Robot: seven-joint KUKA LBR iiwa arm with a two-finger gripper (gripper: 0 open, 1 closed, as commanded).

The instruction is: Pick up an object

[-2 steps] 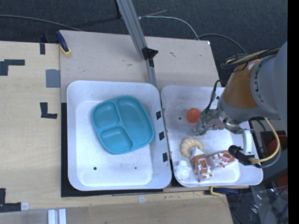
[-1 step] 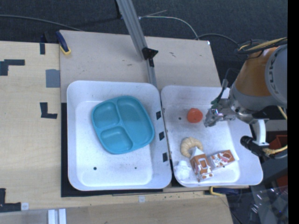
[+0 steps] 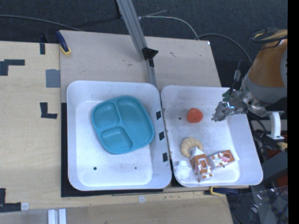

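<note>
Gripper sits at right of frame, above the right bin; nothing seen between its fingers, and their spread cannot be determined. Orange ball lies just left of it, apart. Croissant and carton lie lower. Blue tray occupies the left bin.

A round orange-red ball lies in the right bin, just left of the tool, apart from it.
</note>
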